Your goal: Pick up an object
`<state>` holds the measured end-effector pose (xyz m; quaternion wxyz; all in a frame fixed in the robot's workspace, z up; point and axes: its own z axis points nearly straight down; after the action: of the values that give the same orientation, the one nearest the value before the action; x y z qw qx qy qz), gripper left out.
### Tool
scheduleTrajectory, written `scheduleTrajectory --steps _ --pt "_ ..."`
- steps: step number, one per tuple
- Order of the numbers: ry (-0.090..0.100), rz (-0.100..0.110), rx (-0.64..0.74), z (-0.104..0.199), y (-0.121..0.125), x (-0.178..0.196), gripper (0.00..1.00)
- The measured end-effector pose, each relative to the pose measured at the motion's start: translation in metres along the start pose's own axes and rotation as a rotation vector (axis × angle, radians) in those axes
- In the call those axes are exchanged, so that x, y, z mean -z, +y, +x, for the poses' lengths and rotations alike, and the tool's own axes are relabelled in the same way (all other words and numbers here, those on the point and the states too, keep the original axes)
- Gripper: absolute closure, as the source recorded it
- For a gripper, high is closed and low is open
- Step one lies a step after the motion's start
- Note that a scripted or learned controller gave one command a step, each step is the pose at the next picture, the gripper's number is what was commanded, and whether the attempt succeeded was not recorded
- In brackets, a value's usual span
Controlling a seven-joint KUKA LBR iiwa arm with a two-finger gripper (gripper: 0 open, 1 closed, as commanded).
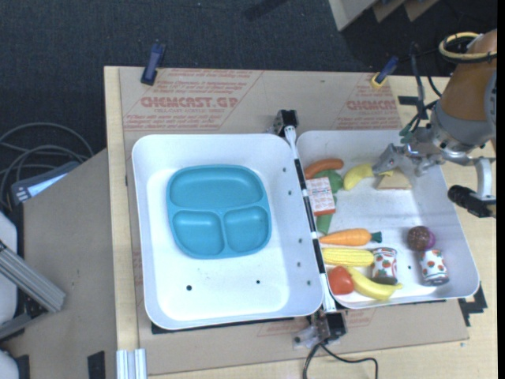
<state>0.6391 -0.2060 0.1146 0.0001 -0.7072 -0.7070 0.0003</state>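
Banana [374, 287]: smooth yellow curve, front of right bin [458, 235].
Tray [218, 210]: glossy blue plastic, three compartments.
Pincer [401, 164]: metal, over tan wedge [393, 181]; spread unclear.

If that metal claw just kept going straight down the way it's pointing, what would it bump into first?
Probably the tan bread-like piece lying right under the gripper in the right bin. The small yellow item sits just beside it. Depth is hard to judge from this slanted view.
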Motion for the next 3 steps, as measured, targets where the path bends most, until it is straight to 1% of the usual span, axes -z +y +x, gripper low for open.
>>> scheduleTrajectory --steps 1,2,3 --pt "0.001 0.002 0.0 0.055 -0.108 -0.031 0.0" --pt "-0.002 -0.003 0.0 -0.009 -0.036 0.018 0.0" --pt "0.009 0.005 0.003 -0.012 -0.111 -0.031 0.0"
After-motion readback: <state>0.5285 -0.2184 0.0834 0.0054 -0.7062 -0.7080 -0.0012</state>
